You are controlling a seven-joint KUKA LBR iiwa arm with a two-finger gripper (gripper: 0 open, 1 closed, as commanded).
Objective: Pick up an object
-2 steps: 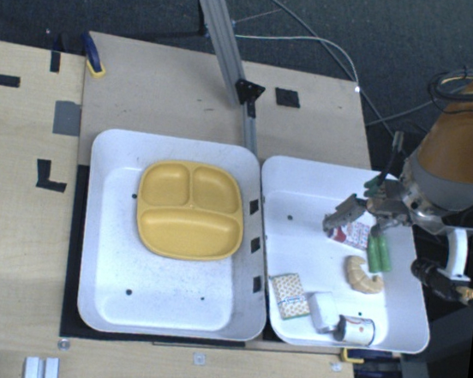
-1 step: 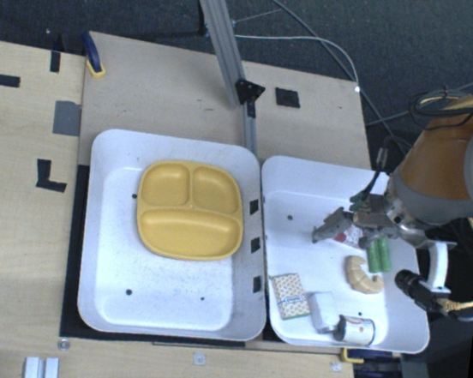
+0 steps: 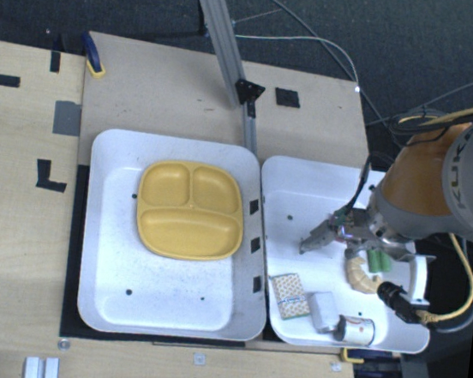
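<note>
Over the right bin (image 3: 306,189), at centre-right of the frame, the gripper (image 3: 321,236) hung low, reaching in from the right under the grey and orange arm (image 3: 432,179). Its dark fingers (image 3: 314,241) pointed left and down toward the bin floor; nothing was seen between them, and how far apart they stood could not be made out. Loose objects lay below and right of the gripper: a checkered packet (image 3: 289,295) nearest, below it; a grey block (image 3: 322,308) just beside the packet; a white cylinder (image 3: 357,329) at the bin's lower edge; a tan piece (image 3: 361,276) and a green piece (image 3: 376,261) beside the wrist. Left bin (image 3: 104,210) held a yellow divided plate (image 3: 190,211), well apart from the gripper.
</note>
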